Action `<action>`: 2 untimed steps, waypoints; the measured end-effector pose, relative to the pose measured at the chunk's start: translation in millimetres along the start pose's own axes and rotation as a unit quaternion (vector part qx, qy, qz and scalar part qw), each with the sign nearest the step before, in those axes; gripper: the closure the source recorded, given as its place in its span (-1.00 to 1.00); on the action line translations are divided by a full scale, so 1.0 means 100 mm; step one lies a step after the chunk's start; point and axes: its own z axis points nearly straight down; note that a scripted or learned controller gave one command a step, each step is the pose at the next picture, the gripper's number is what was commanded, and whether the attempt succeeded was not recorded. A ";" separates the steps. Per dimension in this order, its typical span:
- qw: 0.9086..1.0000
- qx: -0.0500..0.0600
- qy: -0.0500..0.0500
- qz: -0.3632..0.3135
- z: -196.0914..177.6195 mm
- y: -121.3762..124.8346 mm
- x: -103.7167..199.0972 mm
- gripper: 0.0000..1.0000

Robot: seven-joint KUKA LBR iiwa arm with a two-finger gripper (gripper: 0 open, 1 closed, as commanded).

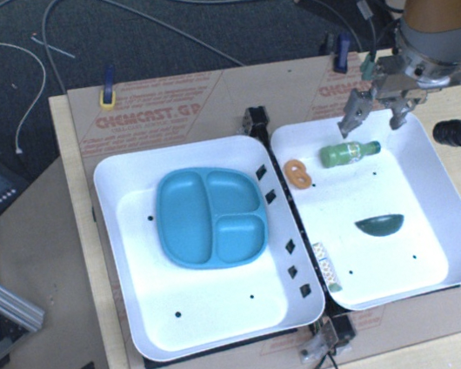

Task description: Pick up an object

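The right bin [447, 212] holds a small green bottle [348, 152] lying on its side near the far wall. Left of it lies an orange ring-shaped piece [297, 173]. A dark teal bowl-like piece [381, 224] rests near the bin's middle. A narrow patterned strip [323, 265] lies along the left wall. My gripper [375, 117] hangs above the far edge of the right bin, just beyond the bottle. Its two fingers are spread open with nothing between them.
The left bin [146, 309] holds a blue divided plate [211, 216]. Black clips [290, 248] line the divider between the bins. Blue clamps [109, 93] sit on the cardboard base at the back. Cables run across the dark floor beyond.
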 end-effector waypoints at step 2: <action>1.000 -0.003 0.000 0.000 0.54 0.08 -0.01 -1.00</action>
